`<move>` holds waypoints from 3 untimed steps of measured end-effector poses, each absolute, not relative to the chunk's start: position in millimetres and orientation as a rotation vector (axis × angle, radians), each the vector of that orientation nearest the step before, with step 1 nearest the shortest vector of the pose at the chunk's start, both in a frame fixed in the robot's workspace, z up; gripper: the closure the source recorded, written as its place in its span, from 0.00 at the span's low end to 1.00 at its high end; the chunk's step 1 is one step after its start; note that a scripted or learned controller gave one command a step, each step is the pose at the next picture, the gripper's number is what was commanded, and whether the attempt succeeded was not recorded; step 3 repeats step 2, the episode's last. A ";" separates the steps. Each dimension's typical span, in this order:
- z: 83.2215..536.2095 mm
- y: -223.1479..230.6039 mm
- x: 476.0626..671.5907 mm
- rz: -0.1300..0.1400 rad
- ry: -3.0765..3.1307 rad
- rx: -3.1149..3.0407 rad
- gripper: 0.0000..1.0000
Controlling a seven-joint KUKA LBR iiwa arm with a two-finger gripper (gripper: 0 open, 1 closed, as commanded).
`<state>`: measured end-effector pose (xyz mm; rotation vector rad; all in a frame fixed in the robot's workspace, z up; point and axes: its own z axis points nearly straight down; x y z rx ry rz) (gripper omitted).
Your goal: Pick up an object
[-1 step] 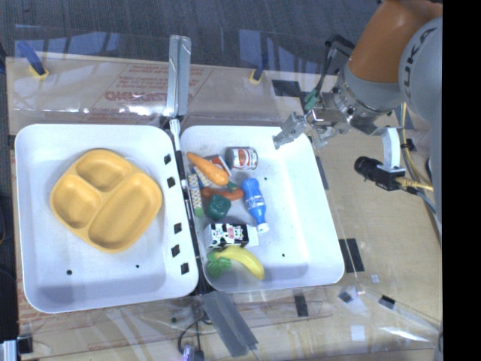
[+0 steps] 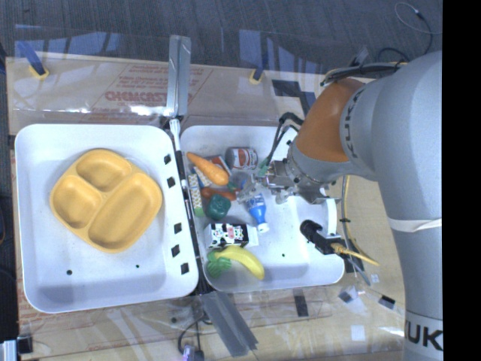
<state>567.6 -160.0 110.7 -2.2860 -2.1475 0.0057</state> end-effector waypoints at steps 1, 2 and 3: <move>120.8 -160.6 568.0 0.006 -2.152 -2.282 1.00; 240.6 -99.4 566.7 0.003 -2.068 -2.361 1.00; 240.6 -99.4 566.7 0.003 -2.068 -2.361 1.00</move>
